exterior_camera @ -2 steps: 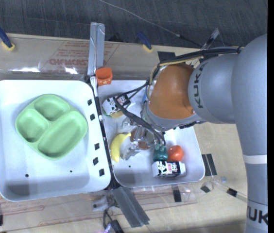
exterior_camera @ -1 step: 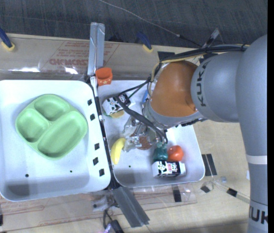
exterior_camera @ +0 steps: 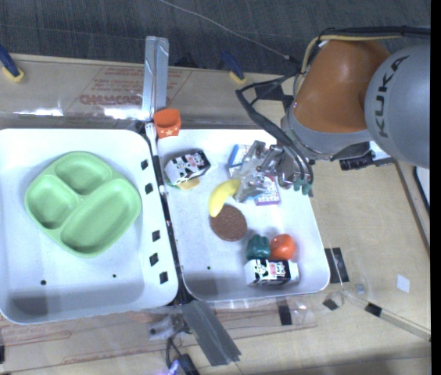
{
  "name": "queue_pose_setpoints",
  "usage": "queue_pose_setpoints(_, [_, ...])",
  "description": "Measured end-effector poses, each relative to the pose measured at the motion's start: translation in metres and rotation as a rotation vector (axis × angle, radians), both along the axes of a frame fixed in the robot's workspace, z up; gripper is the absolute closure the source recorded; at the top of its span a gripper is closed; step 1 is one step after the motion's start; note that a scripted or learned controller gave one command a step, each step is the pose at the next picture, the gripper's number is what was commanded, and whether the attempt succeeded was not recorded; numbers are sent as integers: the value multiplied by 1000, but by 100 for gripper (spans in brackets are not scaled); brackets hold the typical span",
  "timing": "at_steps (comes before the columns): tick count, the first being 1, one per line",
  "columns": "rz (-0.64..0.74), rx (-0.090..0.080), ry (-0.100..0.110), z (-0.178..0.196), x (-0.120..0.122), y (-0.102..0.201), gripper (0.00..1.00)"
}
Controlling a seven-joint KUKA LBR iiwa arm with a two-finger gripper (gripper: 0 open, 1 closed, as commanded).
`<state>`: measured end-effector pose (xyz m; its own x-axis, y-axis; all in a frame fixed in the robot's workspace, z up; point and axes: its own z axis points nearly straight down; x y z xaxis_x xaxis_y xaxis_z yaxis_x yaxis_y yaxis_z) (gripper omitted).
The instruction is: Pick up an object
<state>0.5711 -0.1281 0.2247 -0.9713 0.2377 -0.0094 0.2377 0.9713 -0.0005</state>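
Banana (exterior_camera: 221, 197) just left of jaws (exterior_camera: 253, 180).

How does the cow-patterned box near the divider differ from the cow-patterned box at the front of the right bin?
The box near the divider lies tilted at the back left of the right bin, while the front box sits nearly level at the front right. The first has a yellowish thing under its lower edge; the second touches a green toy and an orange ball. Both are white with black patches.
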Motion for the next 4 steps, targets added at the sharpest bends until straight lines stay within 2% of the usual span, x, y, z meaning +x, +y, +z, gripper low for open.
queue_pose_setpoints(1, [-137,4,6,10,42,70,100])
queue_pose_setpoints(2, [382,2,13,-76,36,35,100])
queue_pose_setpoints(3, [97,2,3,12,41,95,100])
queue_pose_setpoints(4, [155,2,5,15,40,131,100])
